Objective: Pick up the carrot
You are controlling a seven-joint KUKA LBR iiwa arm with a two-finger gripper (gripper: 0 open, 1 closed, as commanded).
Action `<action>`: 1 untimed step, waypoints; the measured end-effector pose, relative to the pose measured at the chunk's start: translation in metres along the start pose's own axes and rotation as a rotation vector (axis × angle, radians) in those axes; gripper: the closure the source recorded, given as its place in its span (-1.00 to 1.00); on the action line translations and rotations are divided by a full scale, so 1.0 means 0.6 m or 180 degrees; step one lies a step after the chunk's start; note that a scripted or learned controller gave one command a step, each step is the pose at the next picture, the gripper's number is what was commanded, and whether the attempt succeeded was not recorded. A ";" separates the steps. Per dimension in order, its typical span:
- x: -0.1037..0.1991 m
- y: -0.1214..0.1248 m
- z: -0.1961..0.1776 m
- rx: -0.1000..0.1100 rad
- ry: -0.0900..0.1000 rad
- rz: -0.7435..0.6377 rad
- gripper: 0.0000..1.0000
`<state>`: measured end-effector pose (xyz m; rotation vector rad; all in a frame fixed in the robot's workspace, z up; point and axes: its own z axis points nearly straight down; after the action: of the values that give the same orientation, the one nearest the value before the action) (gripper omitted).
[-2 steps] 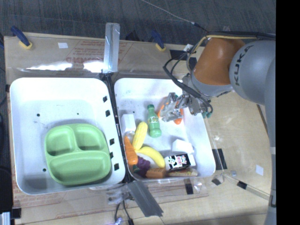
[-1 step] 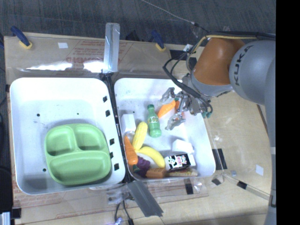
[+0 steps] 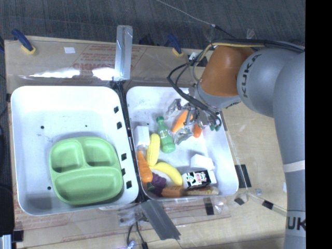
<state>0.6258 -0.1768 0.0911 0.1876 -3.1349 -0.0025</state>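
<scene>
A slim orange carrot lies slanted at the back of the right bin, between my metal fingers. My gripper hangs below the arm's orange band and is shut on the carrot. A second small orange piece shows just right of the fingers; I cannot tell what it is. The carrot sits close above the green bottle.
In the right bin lie two bananas, an orange vegetable, a purple item, a cow-print carton and a white block. The left bin holds a green divided plate.
</scene>
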 end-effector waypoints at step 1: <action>-0.004 0.001 -0.022 0.0008 -0.0019 -0.0018 1.00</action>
<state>0.6284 -0.1760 0.1044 0.1969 -3.1406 0.0011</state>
